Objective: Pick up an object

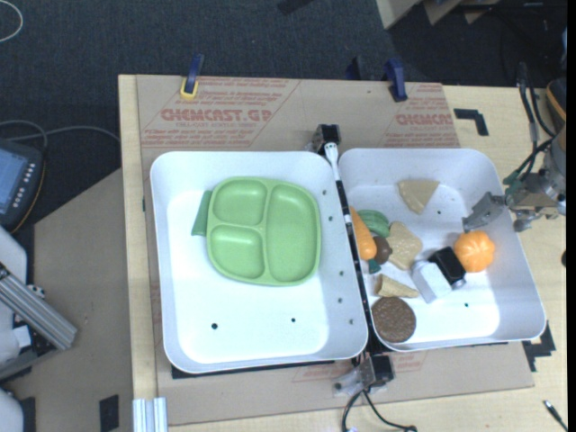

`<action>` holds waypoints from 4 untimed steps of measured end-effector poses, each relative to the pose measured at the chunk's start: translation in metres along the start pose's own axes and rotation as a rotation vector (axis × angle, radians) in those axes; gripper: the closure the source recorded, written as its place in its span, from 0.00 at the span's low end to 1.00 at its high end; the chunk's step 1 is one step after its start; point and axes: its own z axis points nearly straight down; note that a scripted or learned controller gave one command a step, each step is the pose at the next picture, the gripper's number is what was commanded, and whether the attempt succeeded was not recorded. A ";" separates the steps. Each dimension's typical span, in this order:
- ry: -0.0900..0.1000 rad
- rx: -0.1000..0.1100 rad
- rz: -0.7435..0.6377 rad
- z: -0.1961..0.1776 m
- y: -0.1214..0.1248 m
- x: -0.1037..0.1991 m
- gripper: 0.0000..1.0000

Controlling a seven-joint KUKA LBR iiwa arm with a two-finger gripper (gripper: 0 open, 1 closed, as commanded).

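The grey two-finger gripper (504,211) is hovering over the right rim of the right-hand shallow white bin (504,318), its fingers spread apart and gripping nothing. Just below it, a round orange ball-like object (474,250) is lying in that bin, touching a black-and-white block (439,273). A brown round disc (393,319), tan wedge-shaped pieces (418,194) and an orange carrot-like piece (363,236) are lying nearby. A light green sectioned plastic plate (265,230) is sitting in the left-hand shallow white bin (180,331).
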 end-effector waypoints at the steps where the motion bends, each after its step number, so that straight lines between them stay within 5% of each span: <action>1: -0.004 -0.014 -0.004 -0.007 0.003 0.000 0.00; 3: 0.000 -0.009 -0.004 0.100 0.020 -0.007 0.00; 4: 0.003 -0.012 -0.006 0.114 0.021 -0.004 0.00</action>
